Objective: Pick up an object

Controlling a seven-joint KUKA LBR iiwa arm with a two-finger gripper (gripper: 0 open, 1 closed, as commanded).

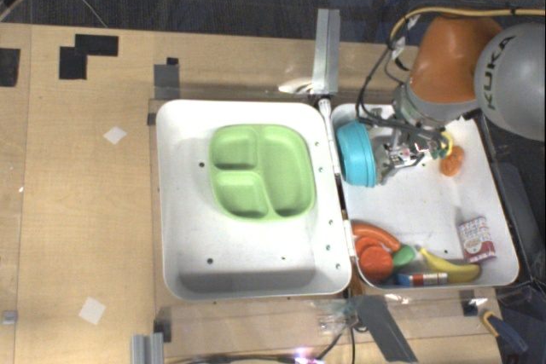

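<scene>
My gripper (401,156) hangs low over the back of the right bin (444,209), under the orange wrist band. A blue bowl (356,153) leans on its side against the bin's left wall, just left of the gripper. A small orange object (450,160) lies just right of the gripper, with a bit of yellow-green beside it. Along the bin's front edge lie an orange-red toy (374,245), a banana (449,266) and a red and white packet (476,238). Nothing shows between the fingers.
The left bin (183,183) holds a green divided plate (259,170). A metal post (327,51) stands behind the wall between the bins. Bare white floor lies in the middle of the right bin.
</scene>
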